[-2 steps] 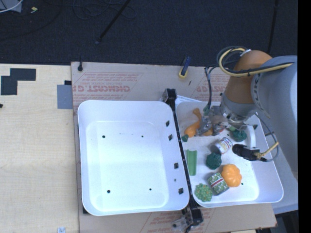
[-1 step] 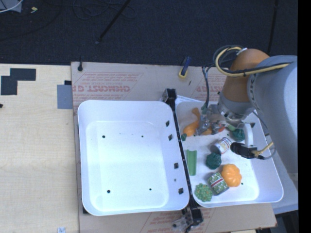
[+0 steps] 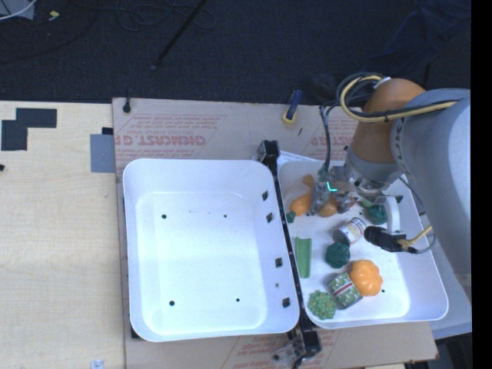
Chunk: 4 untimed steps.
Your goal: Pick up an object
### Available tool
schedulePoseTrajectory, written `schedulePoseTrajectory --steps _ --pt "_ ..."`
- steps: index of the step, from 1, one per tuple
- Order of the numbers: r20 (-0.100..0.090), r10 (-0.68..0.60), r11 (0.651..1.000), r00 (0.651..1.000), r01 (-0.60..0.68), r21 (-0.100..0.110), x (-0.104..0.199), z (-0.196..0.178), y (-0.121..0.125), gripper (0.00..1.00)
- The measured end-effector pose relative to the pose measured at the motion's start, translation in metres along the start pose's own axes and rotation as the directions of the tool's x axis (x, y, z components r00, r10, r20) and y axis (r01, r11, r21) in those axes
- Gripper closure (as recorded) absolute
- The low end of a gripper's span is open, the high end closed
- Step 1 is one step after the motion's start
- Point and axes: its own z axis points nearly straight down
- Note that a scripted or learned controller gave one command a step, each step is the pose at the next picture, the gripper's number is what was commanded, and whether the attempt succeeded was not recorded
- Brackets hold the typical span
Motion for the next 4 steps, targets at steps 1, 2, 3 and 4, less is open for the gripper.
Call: schedulePoseTrajectory --steps 1,2,3,4 --pt "-0.015 0.001 1.0 1.0 -0.002 -0.012 -0.05 0.006 -0.036 0.0" --pt "-0.004 0.006 1.0 1.0 -0.006 0.0 -0.007 0.004 -0.01 0.0" --pt "-0.001 0.004 1.0 1.0 -0.004 0.004 -0.002 0.004 -0.008 0.0" --pt "-0.009 0.003 1.0 1.0 -0.003 -0.003 0.001 -0.008 -0.005 1.0"
